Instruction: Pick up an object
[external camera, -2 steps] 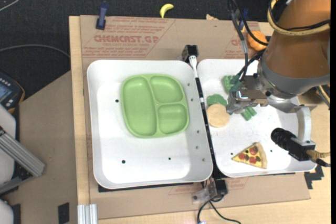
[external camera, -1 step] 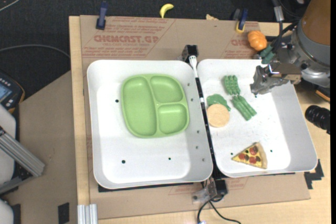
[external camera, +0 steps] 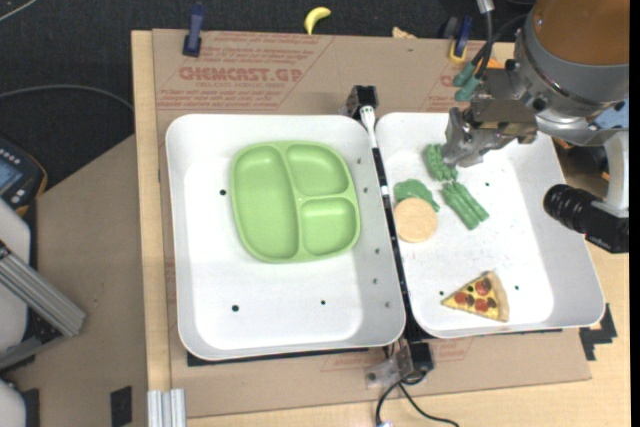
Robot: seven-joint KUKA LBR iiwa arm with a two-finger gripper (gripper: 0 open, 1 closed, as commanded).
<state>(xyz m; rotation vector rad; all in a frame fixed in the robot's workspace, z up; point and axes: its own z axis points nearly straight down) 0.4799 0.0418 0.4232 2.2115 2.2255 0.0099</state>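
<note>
My gripper [external camera: 458, 155] hangs low over the back of the right bin [external camera: 560, 310], right above a green toy vegetable [external camera: 437, 162]. Its fingertips touch or nearly touch that piece. A second green ridged piece [external camera: 465, 204] lies just in front of it. Left of that sits a tan round cookie [external camera: 416, 221] with a green leaf piece [external camera: 413, 191] on its far edge. A pizza slice [external camera: 479, 296] rests near the bin's front.
The left bin [external camera: 200, 295] holds a light green divided plate [external camera: 296, 201]. A black clip [external camera: 361, 100] sits at the back where the bins meet. A black camera part [external camera: 585, 212] juts over the right bin's right rim. A yellow banana [external camera: 317, 17] lies on the floor behind the bench.
</note>
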